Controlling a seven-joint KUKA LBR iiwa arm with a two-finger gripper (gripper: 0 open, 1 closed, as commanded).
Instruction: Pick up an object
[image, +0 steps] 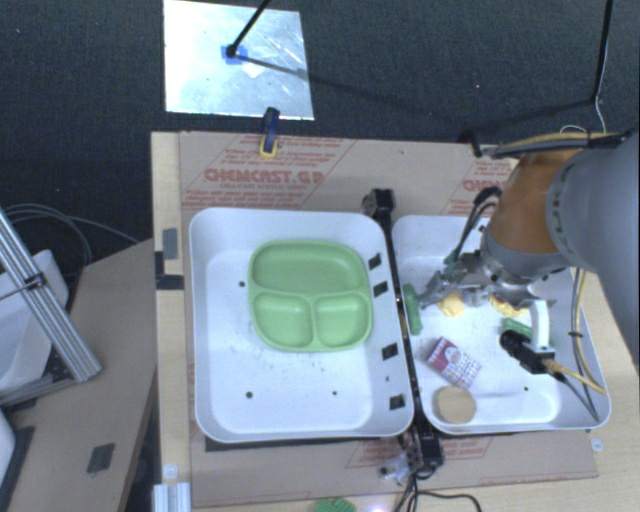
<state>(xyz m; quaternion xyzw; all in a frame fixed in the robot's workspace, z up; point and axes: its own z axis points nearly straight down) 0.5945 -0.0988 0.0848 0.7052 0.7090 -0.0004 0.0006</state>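
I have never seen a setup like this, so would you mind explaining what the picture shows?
One fixed camera looks down at a slant on a bench with two shallow white bins. The grey machine with the orange band is a robot arm reaching in from the right; its gripper is low in the right bin. That bin holds a pink packet, a round tan piece, a yellow piece and a green item by the divider. The left bin holds a green divided plate. Whether anything is gripped is unclear.
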